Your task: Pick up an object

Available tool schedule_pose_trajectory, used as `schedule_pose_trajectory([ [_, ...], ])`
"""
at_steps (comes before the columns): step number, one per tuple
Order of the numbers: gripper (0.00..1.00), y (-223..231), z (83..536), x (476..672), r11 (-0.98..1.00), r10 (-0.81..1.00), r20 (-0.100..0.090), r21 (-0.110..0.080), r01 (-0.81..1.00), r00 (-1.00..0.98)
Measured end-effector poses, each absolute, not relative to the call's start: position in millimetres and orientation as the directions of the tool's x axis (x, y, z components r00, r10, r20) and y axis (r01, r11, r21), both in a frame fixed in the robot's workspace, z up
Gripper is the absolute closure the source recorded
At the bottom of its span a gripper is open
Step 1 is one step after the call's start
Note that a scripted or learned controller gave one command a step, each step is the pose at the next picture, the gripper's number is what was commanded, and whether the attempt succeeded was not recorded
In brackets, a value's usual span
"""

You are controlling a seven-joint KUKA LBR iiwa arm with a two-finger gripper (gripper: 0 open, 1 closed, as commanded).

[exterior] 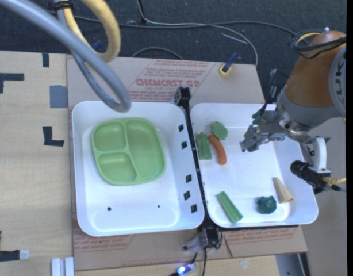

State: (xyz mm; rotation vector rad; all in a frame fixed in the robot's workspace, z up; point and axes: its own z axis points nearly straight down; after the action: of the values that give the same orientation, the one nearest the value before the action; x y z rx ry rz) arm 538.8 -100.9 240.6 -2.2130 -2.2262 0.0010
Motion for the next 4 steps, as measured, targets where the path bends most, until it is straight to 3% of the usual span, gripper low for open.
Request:
schedule_pose_trajectory([
  [1, 1.0, -50, 236, 535.2, 0.006, 1.0, 0.001, -0.003, 1.0, -0.006],
  [2, 1.0, 5, 227, 552.5, 0.007, 1.0, 0.001, -0.002, 1.0, -0.007],
  [4, 1.0, 102, 234, 566.7, 0.007, 1.0, 0.002, -0.001, 1.0, -0.007],
])
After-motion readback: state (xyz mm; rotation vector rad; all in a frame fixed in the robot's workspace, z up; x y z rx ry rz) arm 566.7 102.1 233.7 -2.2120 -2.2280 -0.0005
